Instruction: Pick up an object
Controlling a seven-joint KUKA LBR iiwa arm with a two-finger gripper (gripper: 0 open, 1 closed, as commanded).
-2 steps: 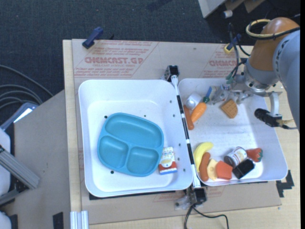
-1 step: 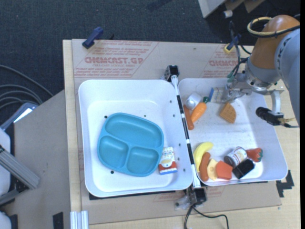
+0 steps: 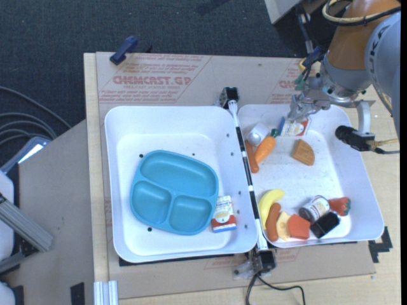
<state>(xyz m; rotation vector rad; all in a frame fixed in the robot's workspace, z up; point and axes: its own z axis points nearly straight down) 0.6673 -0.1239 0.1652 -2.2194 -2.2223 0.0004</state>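
End effector [image 3: 299, 112] sits low at the right white plastic bin's [image 3: 362, 170] far end, right over a small white-and-red packet [image 3: 295, 129], probably its pick. Grip state? Can't tell, honestly.

arm [image 3: 381, 40]: grey casing | orange band above wrist | hand [image 3: 304, 110]: metallic, small blue parts

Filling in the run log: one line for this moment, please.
gripper: far in right bin | over small white carton | grasp: unconfirmed
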